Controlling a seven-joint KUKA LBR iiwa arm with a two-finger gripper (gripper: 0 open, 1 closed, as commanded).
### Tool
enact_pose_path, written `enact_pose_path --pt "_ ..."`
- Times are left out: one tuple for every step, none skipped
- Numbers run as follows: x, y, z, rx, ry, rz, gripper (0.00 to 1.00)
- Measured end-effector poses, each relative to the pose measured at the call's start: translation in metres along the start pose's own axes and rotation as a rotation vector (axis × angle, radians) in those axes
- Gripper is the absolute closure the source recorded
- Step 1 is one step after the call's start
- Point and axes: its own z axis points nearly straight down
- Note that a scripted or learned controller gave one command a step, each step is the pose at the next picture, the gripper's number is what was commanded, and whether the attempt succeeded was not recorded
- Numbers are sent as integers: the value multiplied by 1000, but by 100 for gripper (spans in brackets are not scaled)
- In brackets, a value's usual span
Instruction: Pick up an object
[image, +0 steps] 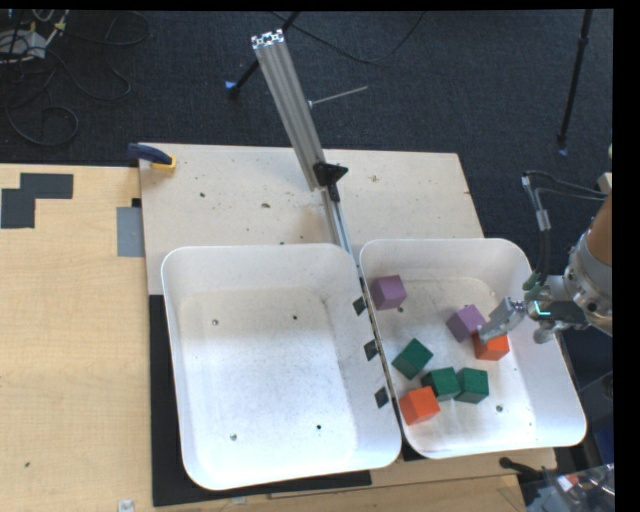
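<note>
My pincer (497, 325) low in rt bin (540, 420), tips over orange cube (491, 348), purple cube (465, 322) at 9 o'clock. Open/closed: can't tell.

— What sort of place is this?
— A lab: a plywood bench (400, 190) with two white bins (200, 270), an aluminium rail (290, 100) rigged above, cables (60, 90) trailing over dark carpet (450, 80), a stand leg (575, 80).

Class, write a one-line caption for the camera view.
Gripper low over an orange cube among coloured cubes in the right bin.
</note>
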Motion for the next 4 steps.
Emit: enact_pose_path --pt "-1 0 -2 -4 -1 4 0" --pt "-5 7 46 2 0 2 0" --pt "6 4 102 4 2 3 0" --pt "5 16 145 -11 -2 5 0"
